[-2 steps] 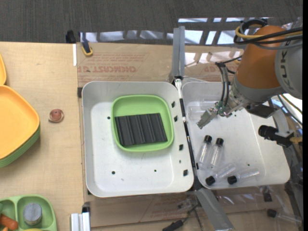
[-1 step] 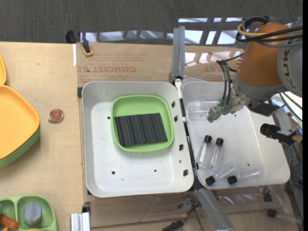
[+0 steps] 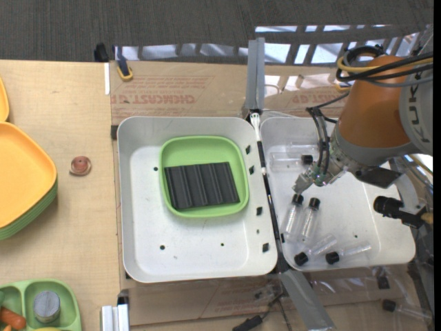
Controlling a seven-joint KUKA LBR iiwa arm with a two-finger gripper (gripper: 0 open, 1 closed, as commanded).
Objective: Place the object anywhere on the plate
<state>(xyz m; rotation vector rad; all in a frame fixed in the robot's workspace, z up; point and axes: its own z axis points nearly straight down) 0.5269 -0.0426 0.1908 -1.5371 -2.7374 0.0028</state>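
Two white bins are sitting side by side on the bench [image 3: 62, 109]. Starting at the far left, a stack of orange plates [image 3: 21, 178] is overhanging the picture's edge, with a small reddish-brown knob [image 3: 80, 165] lying on the wood just to its right. Below these, in the bottom left corner, a green divided tray [image 3: 38, 307] is holding a grey round piece and something orange.

The left bin [image 3: 138, 240] is carrying a green plate [image 3: 203, 150] in its upper middle, and a dark grey ribbed slab [image 3: 203, 185] is lying flat on that plate, slightly tilted.

The right bin [image 3: 372, 243] is holding several clear tubes with black caps [image 3: 303, 221], scattered mostly along its left and lower parts; some are touching each other near the bottom edge. These tubes are all resting in the right bin, well apart from the plate.

The arm [image 3: 375, 109], with its orange band, is reaching in over the right bin, and its pincer [image 3: 310, 180] is hanging just above the upper tubes near the bin's left wall. Whether the pincer is spread or pressed together, I cannot tell from this angle.
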